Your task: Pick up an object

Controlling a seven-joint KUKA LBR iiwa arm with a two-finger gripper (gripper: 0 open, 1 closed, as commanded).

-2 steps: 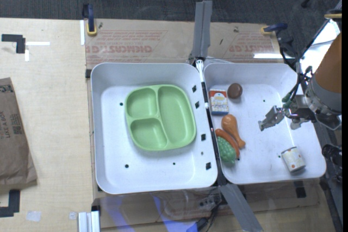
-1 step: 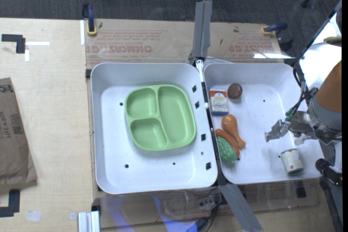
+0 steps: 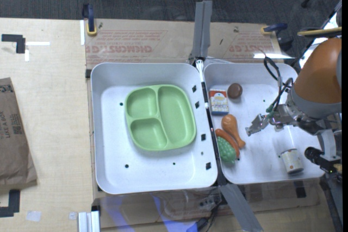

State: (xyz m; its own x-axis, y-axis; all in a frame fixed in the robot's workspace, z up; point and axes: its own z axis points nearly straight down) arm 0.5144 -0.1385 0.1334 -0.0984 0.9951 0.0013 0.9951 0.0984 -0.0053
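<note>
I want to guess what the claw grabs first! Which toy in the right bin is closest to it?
The small white can, lying below the gripper near the bin's right side. The other toys sit along the bin's left wall, a bit farther away.

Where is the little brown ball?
The brown ball sits in the right bin near its far wall, just right of the small box.

The arm comes in from the right. Its big orange band sits up high, and the grey wrist bends down below it. The gripper sticks out to the left and tips a little down. Its two thin fingers sit close together with nothing between them.
</note>
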